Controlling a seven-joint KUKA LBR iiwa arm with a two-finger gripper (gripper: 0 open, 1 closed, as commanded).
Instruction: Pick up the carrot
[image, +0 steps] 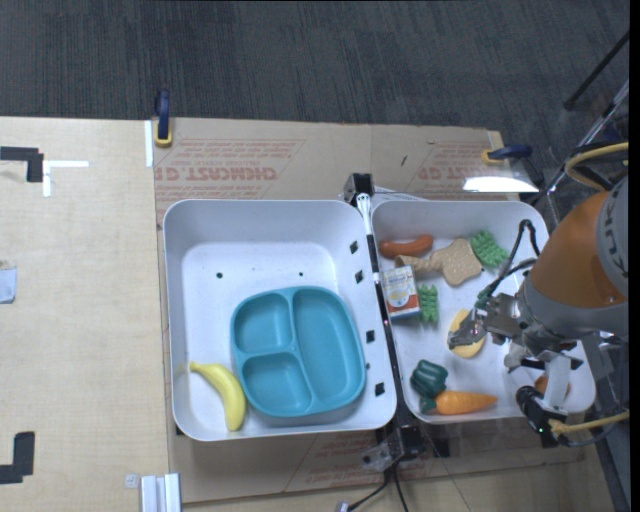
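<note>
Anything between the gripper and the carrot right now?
No. In the camera view, bare bin floor separates the gripper from the carrot; the green pepper sits just left.

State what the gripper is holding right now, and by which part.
Cannot be told: the gripper sits over a small yellowish item, contact unclear. The carrot lies apart from it on the bin floor, not held.

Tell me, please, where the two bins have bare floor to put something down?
Left bin: bare floor behind the teal tray, and left of it above the banana. Right bin: crowded; one bare strip between the carrot and the toys above.
</note>
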